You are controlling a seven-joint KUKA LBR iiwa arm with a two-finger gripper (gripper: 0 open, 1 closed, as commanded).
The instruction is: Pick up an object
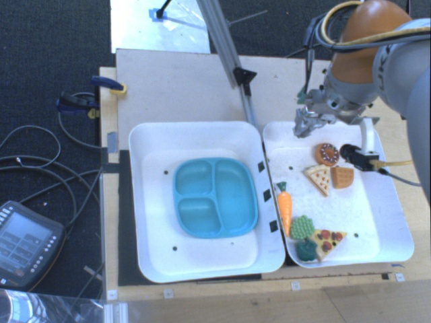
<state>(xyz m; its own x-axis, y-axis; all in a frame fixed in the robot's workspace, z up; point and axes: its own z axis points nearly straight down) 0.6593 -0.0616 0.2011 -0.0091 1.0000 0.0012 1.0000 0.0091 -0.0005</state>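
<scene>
The toy donut lies in the right bin, near the bin's far edge. Just in front of it are a yellow wedge and a brown waffle piece, side by side. An orange carrot lies along the left edge of this bin. Near the front left corner sit a light green bumpy toy, a dark green toy and a pizza slice, all close together.

The gripper hangs over the far left corner of the right bin, apart from the donut. I cannot tell if it is open or closed. No toy shows in it.

The left bin has a blue plate with three parts in its middle.
</scene>
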